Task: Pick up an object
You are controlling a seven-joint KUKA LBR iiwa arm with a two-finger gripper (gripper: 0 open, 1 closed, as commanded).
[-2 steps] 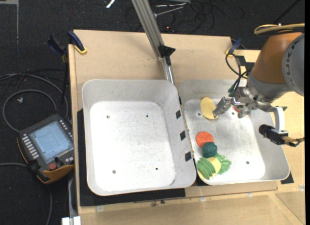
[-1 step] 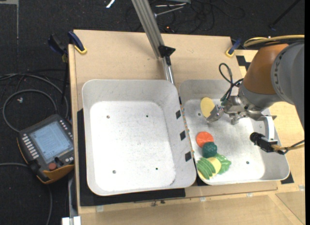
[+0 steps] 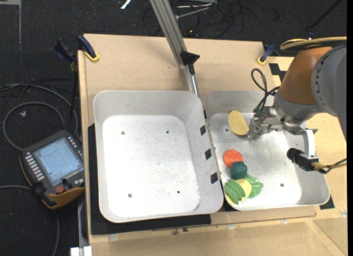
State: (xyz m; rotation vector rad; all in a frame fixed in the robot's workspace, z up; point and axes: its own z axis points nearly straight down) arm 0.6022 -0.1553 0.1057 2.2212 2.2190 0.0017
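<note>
The gripper (image 3: 255,132), jaw state unclear, sits beside the yellow piece (image 3: 238,123); it is probably light and smooth, so grip its narrow sides.

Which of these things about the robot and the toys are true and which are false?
1. All the toys lie in the right bin. True.
2. The gripper is beside the yellow toy. True.
3. The orange toy sits in the left bin. False: it lies in the right bin, touching the dark green toy.
4. The gripper hangs over the left bin. False: it is over the right bin.
5. The light green toy lies near the right bin's front edge. True.
</note>
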